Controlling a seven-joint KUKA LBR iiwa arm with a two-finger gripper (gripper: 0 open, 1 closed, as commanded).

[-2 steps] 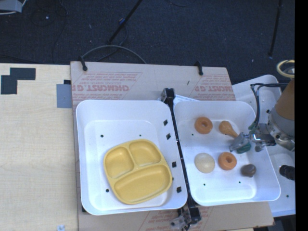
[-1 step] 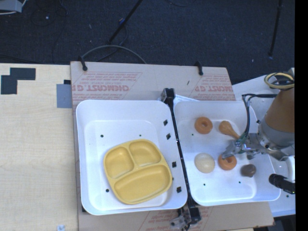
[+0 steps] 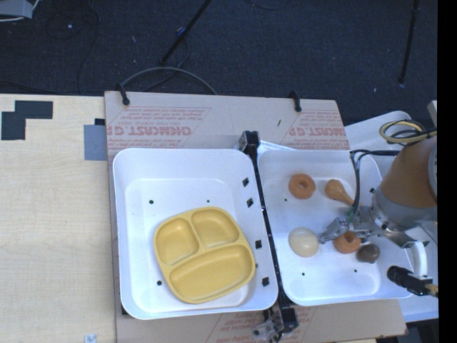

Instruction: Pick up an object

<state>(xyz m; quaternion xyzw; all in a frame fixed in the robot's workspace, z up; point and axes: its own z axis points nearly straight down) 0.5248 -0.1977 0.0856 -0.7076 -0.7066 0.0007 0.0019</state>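
Note:
The right bin (image 3: 321, 291) holds several small food toys. An orange ring-shaped donut (image 3: 302, 186) and a tan drumstick-like piece (image 3: 336, 190) lie toward its far side. A cream ball (image 3: 303, 241) rests near the middle. My gripper (image 3: 345, 231) is down in the right bin, directly over a small round orange piece (image 3: 348, 244) and touching or nearly touching it. A dark brown lump (image 3: 368, 253) lies just to the right of that piece. The arm's orange band (image 3: 410, 174) rises above the bin's right edge and hides that part of the bin.
The left bin (image 3: 136, 191) contains a yellow divided plate (image 3: 205, 253). A black divider (image 3: 258, 213) runs between the bins. Cables (image 3: 400, 129) and a black fitting (image 3: 407, 280) sit by the right bin's right rim.

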